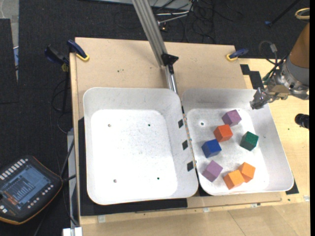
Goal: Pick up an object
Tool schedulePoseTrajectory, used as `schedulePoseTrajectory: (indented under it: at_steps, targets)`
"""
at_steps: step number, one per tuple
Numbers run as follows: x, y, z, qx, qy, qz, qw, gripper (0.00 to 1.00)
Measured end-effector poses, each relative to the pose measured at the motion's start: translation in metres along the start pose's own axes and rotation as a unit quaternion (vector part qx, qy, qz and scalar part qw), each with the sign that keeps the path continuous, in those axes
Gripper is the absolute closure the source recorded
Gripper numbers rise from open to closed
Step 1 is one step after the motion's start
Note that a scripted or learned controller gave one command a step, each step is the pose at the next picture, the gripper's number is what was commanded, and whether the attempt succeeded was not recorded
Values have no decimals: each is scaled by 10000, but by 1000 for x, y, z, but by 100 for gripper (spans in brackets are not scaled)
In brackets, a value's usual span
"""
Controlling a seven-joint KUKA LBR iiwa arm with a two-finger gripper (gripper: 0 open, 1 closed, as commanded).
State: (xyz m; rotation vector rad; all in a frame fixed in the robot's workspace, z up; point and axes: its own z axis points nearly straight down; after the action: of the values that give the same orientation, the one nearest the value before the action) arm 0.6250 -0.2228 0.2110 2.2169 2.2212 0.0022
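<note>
The right bin holds several small blocks: a purple one, an orange-red one, a blue one, a green one, another purple one and two orange ones. My gripper hangs over the bin's upper right corner, to the right of the upper purple block and apart from every block. Nothing shows between its fingertips.
The left bin lies beside the right one on the wooden bench. A metal pole slants down to the gap between the bins. Clamps sit at the bench's back corners. A pendant lies at lower left.
</note>
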Motion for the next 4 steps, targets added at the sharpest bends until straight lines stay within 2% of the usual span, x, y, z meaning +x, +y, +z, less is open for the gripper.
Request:
schedulePoseTrajectory:
  at_steps: [1, 3, 4]
  targets:
    - [53, 14, -14, -4, 9, -31, 10000, 100]
    - [173, 27, -31, 2, 17, -37, 10000, 100]
    - [223, 41, -21, 7, 12, -30, 10000, 100]
